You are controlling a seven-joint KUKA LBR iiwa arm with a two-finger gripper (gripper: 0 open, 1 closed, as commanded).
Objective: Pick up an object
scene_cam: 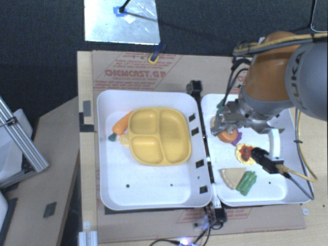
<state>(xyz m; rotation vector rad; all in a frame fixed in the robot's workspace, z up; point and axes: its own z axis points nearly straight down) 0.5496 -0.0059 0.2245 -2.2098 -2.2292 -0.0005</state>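
My tool [221,123] hangs low over the right bin [287,191], near its 10 o'clock corner, close to the divider between the two bins. Whether it is spread or pressed together I cannot tell (my own wrist covers the tips from this angle).

Just under it, at about 4 o'clock from the tool, an orange piece [227,135] peeks out; I judge that to be the nearest thing to pick. It looks touching or just beside the tool, and I see nothing pinched. Only a sliver of it shows, so its long axis is not readable.

Farther out at 4 o'clock lies a red-and-yellow toy [245,153], and beyond that, toward 5 o'clock, a tan wedge [231,177] with a green pod [246,182] beside it. The pod's long axis runs from 1 to 7 o'clock.

The left bin [148,196] holds a yellow tray [156,136] with a carrot [121,123] tucked at its 9 o'clock edge, well apart from my tool.

My guess is the coming move depends on that small offset: the orange piece sits slightly toward 4 o'clock, not square beneath me.
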